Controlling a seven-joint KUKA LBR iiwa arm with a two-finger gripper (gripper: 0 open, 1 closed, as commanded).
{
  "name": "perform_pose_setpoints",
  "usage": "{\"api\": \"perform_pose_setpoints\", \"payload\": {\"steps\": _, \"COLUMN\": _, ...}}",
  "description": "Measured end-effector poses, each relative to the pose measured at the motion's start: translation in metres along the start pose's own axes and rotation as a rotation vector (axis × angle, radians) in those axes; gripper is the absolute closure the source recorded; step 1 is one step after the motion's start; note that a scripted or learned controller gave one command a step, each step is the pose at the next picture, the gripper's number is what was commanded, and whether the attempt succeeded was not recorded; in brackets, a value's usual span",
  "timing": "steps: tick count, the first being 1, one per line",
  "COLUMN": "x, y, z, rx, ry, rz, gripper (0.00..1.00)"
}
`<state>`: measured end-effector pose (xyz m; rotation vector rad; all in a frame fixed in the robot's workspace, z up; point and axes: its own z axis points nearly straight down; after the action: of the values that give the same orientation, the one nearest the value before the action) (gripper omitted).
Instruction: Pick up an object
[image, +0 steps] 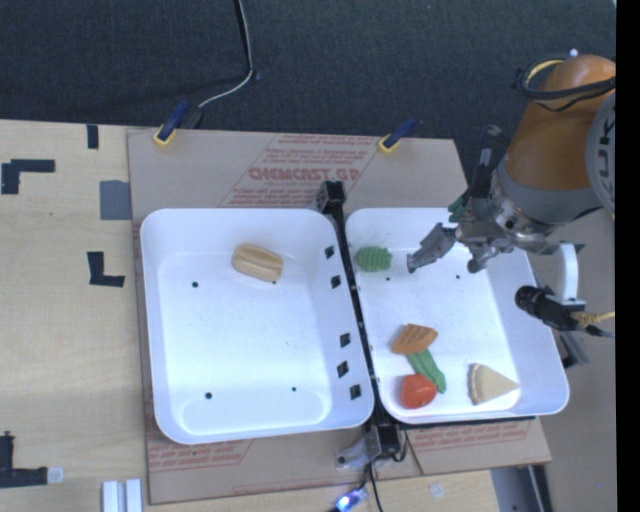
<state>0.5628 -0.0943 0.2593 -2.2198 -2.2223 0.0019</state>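
My gripper (452, 252) hangs over the back part of the right bin (520, 330), open, with one finger (428, 250) to the left and the other (480, 255) to the right and nothing between them. A green leafy toy (373, 259) lies just left of the left finger, near the divider. Toward the front of the right bin lie an orange wedge (412, 338), a green pepper-like piece (430, 367), a red tomato (419, 391) and a pale slice (489, 383). A tan bread roll (257, 263) rests at the back of the left bin (170, 330).
The two bins meet along a black clipped divider (345, 300). They sit on a cardboard sheet (290, 170) held by blue and yellow clamps (172, 122). A black cable (240, 50) runs off the back.
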Motion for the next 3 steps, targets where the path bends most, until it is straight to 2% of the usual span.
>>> {"api": "perform_pose_setpoints", "payload": {"steps": 1, "x": -0.025, "y": -0.066, "z": -0.065, "rx": -0.003, "ry": -0.001, "rz": 0.004, "gripper": 0.00}}
{"api": "perform_pose_setpoints", "payload": {"steps": 2, "x": -0.003, "y": -0.083, "z": 0.088, "rx": 0.017, "ry": 0.005, "rz": 0.000, "gripper": 0.00}}
{"api": "perform_pose_setpoints", "payload": {"steps": 3, "x": -0.021, "y": -0.081, "z": 0.175, "rx": 0.005, "ry": 0.001, "rz": 0.002, "gripper": 0.00}}
